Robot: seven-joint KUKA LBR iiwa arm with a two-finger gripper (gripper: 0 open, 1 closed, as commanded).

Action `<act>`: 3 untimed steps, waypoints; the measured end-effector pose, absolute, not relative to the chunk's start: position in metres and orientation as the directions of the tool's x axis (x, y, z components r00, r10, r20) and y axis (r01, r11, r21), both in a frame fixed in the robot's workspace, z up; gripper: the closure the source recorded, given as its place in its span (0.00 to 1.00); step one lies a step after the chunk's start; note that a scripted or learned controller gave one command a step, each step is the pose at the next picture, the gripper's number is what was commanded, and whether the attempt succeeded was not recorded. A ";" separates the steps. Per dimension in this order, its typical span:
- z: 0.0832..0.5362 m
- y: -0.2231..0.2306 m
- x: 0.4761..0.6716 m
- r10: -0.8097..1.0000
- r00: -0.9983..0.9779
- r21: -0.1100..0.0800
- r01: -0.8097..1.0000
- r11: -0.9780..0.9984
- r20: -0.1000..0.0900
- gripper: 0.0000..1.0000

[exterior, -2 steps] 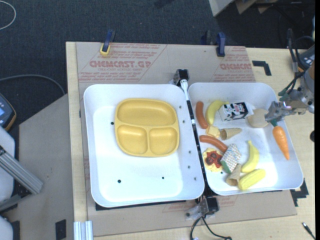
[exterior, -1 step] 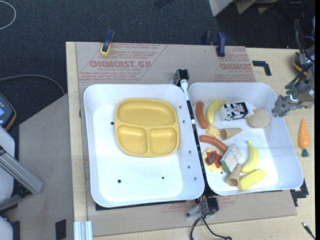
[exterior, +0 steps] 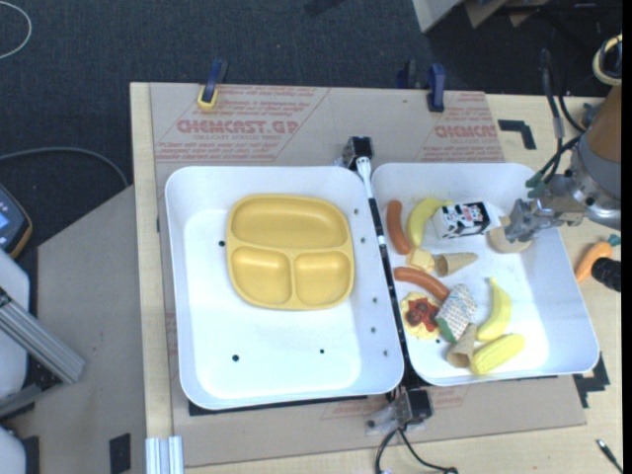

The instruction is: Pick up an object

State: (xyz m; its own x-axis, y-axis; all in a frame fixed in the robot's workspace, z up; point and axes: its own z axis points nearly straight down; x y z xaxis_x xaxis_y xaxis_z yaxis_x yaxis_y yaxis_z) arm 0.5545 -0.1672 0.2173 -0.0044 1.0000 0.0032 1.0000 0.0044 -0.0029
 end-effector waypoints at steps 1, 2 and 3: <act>0.227 -0.123 0.538 1.000 -0.004 -0.002 1.000 0.004 0.003 1.00; 0.234 -0.064 0.527 1.000 -0.006 -0.003 1.000 0.006 0.003 1.00; 0.229 -0.012 0.523 1.000 -0.005 -0.003 1.000 0.005 0.002 1.00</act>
